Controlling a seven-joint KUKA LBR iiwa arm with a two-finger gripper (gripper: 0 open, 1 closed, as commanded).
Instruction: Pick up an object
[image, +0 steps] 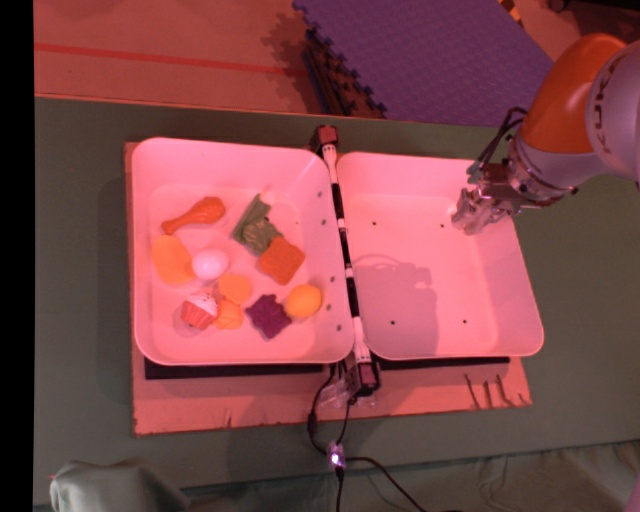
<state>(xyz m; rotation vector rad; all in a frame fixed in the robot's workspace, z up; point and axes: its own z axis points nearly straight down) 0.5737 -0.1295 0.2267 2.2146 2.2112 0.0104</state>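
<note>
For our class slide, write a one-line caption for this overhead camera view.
KUKA arm's gripper hovers over the right bin while toy foods such as the drumstick wait in the left bin.

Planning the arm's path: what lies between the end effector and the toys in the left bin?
In the camera view, between the end effector and the toys lie bare right bin floor and the striped divider where the bins meet.

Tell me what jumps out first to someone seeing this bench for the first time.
The cluster of bright toy foods in the left bin draws the eye first: a drumstick, a white egg, a cupcake and a purple piece among them. Next is the grey and orange arm coming in from the right, its gripper hanging over the upper right corner of the right bin.
</note>
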